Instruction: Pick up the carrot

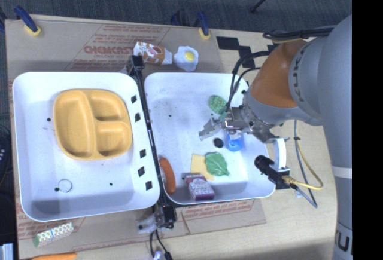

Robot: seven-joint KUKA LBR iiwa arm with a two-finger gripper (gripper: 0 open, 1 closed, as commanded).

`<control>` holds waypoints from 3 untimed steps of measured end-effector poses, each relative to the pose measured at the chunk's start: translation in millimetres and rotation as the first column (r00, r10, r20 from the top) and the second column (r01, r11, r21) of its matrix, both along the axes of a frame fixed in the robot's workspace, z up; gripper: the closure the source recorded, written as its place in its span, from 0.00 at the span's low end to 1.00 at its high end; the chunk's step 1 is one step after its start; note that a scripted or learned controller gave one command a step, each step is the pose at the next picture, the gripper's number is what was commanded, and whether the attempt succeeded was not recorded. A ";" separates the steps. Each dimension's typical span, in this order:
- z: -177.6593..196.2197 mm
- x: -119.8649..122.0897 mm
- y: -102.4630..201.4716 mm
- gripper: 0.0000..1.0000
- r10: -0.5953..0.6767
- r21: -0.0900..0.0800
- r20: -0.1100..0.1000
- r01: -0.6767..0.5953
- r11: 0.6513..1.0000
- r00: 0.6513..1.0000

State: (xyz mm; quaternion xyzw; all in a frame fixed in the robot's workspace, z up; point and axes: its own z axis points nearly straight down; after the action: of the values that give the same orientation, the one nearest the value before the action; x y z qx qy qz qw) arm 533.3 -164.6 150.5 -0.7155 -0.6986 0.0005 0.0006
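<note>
Starting at the near rim of the right bin [254,192], we are finding the carrot [168,174] lying against that bin's near-left wall, just left of a small maroon packet [201,187]. Slightly farther in, a yellow slice [198,164] is touching a green leafy piece [216,164]. Beyond these, the gripper [213,128] is hovering over the bin's middle, well apart from the carrot; we cannot tell how it is set. In the left bin [27,151], a yellow divided tray [93,123] is resting.
</note>
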 end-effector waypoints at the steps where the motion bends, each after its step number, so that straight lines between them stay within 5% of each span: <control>1: -59.5 -47.8 65.0 0.00 -0.079 0.002 -0.003 0.079 0.997 0.997; 2: -59.3 -57.5 54.0 0.00 -0.746 -0.001 -0.003 0.746 0.666 0.666; 3: -36.9 -57.5 72.4 0.00 -0.927 -0.002 -0.005 0.927 0.375 0.375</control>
State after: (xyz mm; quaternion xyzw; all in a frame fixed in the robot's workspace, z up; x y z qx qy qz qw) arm 475.8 -92.2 113.6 -0.9838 -0.1793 0.0018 0.0031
